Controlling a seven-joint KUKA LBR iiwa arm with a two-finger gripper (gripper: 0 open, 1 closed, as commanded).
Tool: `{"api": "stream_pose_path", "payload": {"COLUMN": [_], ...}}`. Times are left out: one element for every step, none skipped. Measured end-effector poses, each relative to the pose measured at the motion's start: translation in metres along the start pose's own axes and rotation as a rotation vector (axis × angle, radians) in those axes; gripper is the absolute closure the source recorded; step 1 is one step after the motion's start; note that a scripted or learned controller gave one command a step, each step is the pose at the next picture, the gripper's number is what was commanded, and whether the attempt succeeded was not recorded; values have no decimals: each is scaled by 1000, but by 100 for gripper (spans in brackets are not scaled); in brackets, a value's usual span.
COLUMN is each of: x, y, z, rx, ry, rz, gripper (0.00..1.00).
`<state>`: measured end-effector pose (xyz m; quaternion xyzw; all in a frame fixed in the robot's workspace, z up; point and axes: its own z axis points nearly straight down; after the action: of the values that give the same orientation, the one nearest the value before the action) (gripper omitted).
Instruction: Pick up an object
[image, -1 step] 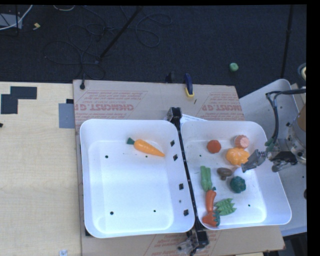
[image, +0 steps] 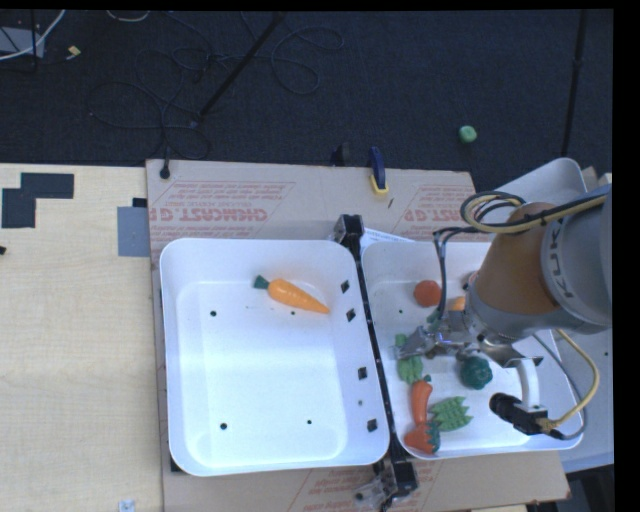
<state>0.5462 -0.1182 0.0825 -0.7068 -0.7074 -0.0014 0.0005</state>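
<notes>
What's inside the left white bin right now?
Inside the shallow left white bin lies one orange toy carrot with a green top, near its far wall. Nothing covers it.

My arm (image: 560, 270) wears smooth grey casing with a satiny sheen, and my orange band (image: 515, 275) looks like glossy painted metal. Both white bins (image: 180, 350) look like smooth, slightly shiny plastic. The toy carrot (image: 293, 293) is smooth orange plastic, matt to semi-gloss. The bins rest on brown cardboard (image: 230, 205), dull and printed. The bench (image: 70, 350) looks like pale wood with a flat finish. The floor (image: 300, 90) behind reads as dark, rough carpet.
</notes>
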Motion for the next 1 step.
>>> {"api": "stream_pose_path", "payload": {"x": [-59], "y": [29], "z": [-9], "rx": [0], "ry": [9], "rz": [-2], "gripper": [0]}}
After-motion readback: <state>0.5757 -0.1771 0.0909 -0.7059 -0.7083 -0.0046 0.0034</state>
